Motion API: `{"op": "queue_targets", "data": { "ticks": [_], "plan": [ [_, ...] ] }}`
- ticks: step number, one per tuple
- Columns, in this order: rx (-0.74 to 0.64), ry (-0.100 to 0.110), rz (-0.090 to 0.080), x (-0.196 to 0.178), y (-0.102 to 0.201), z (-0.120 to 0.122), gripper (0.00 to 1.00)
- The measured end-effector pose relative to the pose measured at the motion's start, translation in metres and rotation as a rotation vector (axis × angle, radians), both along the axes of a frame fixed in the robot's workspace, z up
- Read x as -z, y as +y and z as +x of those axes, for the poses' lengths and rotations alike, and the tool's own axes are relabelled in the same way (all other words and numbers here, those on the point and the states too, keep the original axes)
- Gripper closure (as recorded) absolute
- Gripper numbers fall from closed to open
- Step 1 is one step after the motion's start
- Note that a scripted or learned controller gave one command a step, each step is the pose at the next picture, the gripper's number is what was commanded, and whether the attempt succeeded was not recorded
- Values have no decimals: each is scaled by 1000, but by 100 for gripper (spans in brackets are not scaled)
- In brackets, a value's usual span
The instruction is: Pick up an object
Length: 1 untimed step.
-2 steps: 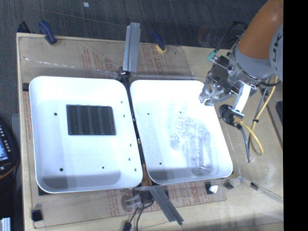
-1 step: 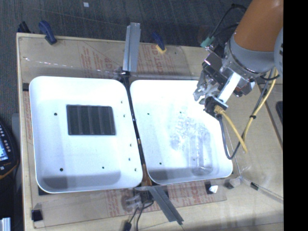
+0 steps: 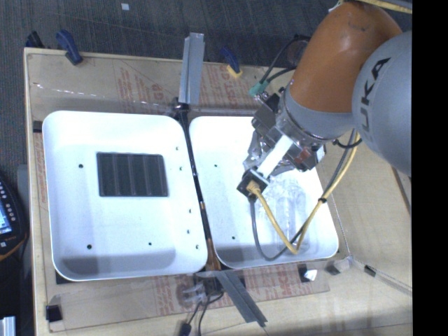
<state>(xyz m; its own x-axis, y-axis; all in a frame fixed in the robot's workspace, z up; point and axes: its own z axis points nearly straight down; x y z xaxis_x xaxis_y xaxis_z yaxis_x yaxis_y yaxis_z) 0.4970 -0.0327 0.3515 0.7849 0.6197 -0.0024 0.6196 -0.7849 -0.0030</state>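
A dark grey ribbed rectangular block (image 3: 131, 174) lies flat in the left bin (image 3: 70, 243), a little left of its middle. A clear, see-through plastic object (image 3: 288, 200) lies in the right bin (image 3: 224, 187), toward its right side. My gripper (image 3: 274, 154) hangs over the right bin, just above and left of the clear object, under the grey wrist and the orange band. The wrist hides the upper right part of that bin.
A grey metal bar (image 3: 192, 68) stands at the back between the two bins, and another (image 3: 241, 301) lies at the front. Blue clamps (image 3: 68, 46) hold the bench's back edge. Bare floor shows in the left part of the right bin.
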Motion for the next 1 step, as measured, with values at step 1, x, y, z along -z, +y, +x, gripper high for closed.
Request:
{"op": "queue_targets", "data": {
  "ticks": [1],
  "plan": [
    [0,0,0,0,0,0,0]
  ]
}}
